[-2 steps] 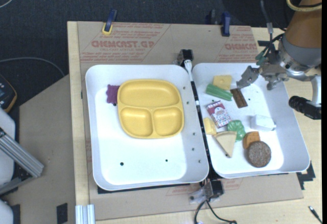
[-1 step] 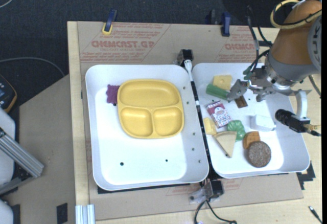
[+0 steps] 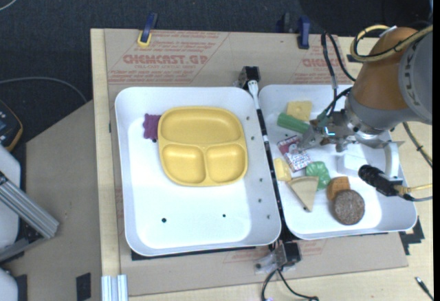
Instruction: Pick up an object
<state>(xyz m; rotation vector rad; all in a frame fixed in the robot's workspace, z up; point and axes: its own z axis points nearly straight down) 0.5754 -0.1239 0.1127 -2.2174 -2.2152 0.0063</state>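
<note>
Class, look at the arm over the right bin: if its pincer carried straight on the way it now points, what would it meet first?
The pincer points leftward across the right bin. Carrying on, it would probably first meet the green piece just ahead, with the red-and-white packet close below that line. Its height above them is unclear, so it might pass over.

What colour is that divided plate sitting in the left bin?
Yellow: the divided plate shows clearly in the camera view from above.
</note>
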